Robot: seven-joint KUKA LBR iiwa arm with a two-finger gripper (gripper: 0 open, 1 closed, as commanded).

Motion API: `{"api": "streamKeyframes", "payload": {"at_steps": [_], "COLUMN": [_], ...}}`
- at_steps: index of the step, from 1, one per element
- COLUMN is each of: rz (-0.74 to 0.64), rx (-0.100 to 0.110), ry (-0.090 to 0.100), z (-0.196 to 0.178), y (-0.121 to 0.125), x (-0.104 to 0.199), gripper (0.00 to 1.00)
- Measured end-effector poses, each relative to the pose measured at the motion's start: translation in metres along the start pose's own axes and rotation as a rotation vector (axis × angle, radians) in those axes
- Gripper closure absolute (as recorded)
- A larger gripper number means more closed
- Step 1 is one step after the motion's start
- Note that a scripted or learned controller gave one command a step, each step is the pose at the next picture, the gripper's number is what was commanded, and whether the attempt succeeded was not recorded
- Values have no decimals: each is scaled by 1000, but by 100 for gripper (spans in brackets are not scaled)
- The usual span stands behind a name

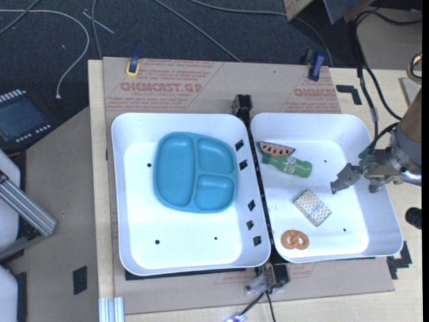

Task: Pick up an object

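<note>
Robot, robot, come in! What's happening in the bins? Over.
Gripper over right bin, holding nothing. Patterned packet, pretzel, green bottle untouched. Nothing blocking.

Two white bins sit side by side on the desk [100, 180]. The left bin [134, 233] holds a blue divided plate [196, 172]. In the right bin [382, 227] lie a watermelon slice [277, 149], a green bottle [289, 165], a patterned packet [312, 206] and a pretzel [294, 239]. The tool [358, 180] hovers over its right side, fingers spread, nothing between them.
</note>
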State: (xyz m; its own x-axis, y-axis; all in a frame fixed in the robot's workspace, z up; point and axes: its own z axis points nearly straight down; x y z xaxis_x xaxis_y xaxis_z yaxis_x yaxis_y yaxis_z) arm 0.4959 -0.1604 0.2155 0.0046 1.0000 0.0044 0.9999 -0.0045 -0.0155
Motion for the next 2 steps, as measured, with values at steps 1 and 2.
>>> {"api": "streamKeyframes", "payload": {"at_steps": [1,2], "rz": [-4,-5], "rx": [-14,-9], "ry": [-3,-1], "z": [-7,52], "y": [3,9], "x": [1,7], "gripper": [0,0]}}
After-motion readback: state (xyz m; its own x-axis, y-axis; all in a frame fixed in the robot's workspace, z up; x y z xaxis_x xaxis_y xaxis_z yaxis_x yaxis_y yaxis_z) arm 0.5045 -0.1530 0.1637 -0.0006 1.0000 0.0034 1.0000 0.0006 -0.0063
